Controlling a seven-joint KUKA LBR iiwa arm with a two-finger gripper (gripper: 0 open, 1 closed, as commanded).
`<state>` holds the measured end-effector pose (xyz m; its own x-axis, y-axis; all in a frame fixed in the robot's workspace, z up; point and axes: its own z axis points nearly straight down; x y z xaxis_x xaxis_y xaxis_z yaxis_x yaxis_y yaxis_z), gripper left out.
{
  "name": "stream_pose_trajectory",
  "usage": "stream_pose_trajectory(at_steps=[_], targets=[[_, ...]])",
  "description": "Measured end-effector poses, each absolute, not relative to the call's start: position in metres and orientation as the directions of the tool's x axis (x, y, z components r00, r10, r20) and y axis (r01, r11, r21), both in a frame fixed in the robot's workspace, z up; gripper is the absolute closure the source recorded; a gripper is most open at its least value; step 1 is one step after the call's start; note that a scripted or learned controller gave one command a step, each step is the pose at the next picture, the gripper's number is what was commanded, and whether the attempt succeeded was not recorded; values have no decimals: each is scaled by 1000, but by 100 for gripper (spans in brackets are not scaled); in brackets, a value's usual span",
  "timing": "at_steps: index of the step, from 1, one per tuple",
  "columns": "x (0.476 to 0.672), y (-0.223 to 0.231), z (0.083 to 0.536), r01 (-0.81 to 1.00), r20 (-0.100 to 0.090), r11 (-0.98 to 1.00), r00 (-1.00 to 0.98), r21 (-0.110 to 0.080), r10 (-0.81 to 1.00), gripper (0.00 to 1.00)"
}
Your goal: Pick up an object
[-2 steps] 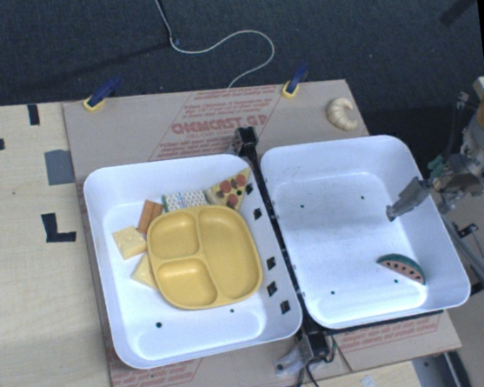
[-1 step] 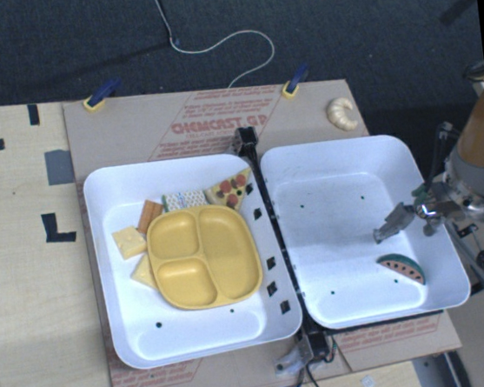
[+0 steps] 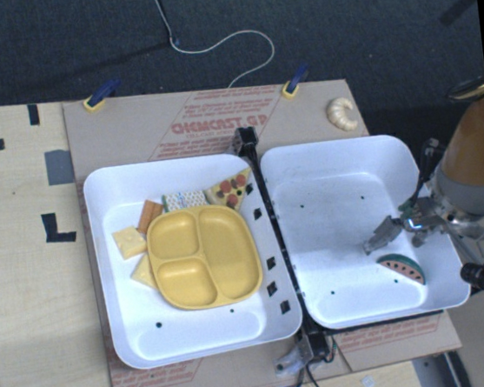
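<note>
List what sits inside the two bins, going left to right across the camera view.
Cracker → yellow divided plate → gripper → watermelon slice.

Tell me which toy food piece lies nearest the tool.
The watermelon slice, alone in the right bin just below the tool. The other food pieces sit in the left bin around the yellow plate.

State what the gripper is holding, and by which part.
Nothing is held. The gripper hangs in the right bin, its fingers open, apart from the watermelon slice.
</note>
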<state>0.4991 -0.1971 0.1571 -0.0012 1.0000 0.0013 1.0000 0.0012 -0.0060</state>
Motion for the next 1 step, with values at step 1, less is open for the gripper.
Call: stream_pose_trajectory(at_steps=[1], targets=[[497,-206,106,1000,1,1,-1,-6,1000,0]])
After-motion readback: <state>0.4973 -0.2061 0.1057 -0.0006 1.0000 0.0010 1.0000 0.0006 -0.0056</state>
